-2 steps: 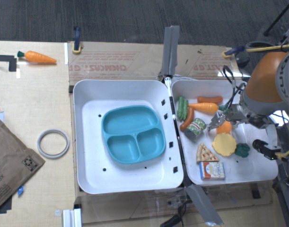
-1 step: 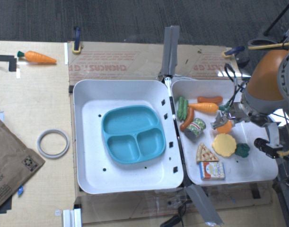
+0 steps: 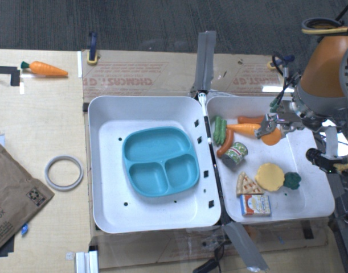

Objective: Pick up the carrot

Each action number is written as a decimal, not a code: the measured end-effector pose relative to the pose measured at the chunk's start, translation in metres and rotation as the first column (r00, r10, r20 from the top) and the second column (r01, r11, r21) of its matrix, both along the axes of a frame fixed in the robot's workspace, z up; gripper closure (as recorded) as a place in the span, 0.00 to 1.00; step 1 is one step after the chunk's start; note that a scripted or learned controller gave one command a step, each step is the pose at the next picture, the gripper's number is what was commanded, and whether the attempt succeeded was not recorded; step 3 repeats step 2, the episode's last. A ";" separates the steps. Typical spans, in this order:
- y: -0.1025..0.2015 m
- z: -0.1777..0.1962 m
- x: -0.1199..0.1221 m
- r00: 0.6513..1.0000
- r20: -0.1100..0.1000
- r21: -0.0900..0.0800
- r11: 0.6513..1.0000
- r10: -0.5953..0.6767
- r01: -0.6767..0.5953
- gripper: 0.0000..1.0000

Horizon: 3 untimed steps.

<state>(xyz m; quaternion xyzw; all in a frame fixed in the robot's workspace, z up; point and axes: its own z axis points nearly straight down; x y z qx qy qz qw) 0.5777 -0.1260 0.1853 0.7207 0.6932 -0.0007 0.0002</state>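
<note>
While the gripper (image 3: 269, 125) hangs low over the right bin (image 3: 310, 201), its fingers sit at the thick end of the carrot (image 3: 243, 129), but whether they are apart or closed on it cannot be told from this angle. The carrot lies in the far part of that bin, pointing toward the divider between the two bins, with its tip close to the green pepper (image 3: 220, 129).

A grasp so near one end could let the carrot swing or slip out as the arm lifts, since most of its length reaches past the fingers. The round orange piece (image 3: 271, 138) just beside the gripper could be pinched by mistake or nudged against the carrot.

Crowding adds risk: a hot dog (image 3: 225, 144) and a tin can (image 3: 235, 153) lie just nearer than the carrot, and a pizza slice (image 3: 248, 183), a yellow disc (image 3: 270, 177) and a small box (image 3: 255, 205) fill the bin's near part. A blue divided plate (image 3: 160, 161) sits in the left bin (image 3: 102, 152), well apart. A second carrot (image 3: 44, 69) lies on the bench, far left of both bins.
</note>
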 end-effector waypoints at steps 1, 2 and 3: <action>0.065 0.005 0.030 0.995 -0.001 0.000 0.995 -0.096 0.096 1.00; 0.139 0.010 0.049 0.973 -0.002 -0.002 0.973 -0.231 0.231 1.00; 0.139 0.010 0.049 0.973 -0.002 -0.002 0.973 -0.231 0.231 1.00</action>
